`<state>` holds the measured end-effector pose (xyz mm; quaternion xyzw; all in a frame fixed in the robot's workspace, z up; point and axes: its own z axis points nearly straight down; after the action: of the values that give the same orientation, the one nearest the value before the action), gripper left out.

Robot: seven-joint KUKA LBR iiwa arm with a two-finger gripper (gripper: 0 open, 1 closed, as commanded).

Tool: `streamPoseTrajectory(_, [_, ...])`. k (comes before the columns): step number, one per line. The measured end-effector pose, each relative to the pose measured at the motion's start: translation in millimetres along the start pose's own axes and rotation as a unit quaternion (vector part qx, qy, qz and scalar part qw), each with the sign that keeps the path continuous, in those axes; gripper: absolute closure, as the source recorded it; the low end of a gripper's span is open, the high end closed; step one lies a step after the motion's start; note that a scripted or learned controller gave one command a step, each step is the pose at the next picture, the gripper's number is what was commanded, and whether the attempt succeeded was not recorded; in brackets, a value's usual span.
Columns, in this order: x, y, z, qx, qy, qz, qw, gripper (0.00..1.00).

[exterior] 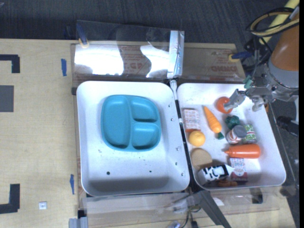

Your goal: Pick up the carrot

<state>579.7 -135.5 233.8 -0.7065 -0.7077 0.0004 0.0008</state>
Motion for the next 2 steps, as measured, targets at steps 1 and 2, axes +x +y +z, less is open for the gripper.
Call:
streamPoseTrajectory(1, [19,-8,115,0.003,0.001,-0.122,0.9925,0.0])
streamPoseTrajectory(2, [6,19,147,-0.005,-0.002,-0.14,0.9902,0.0])
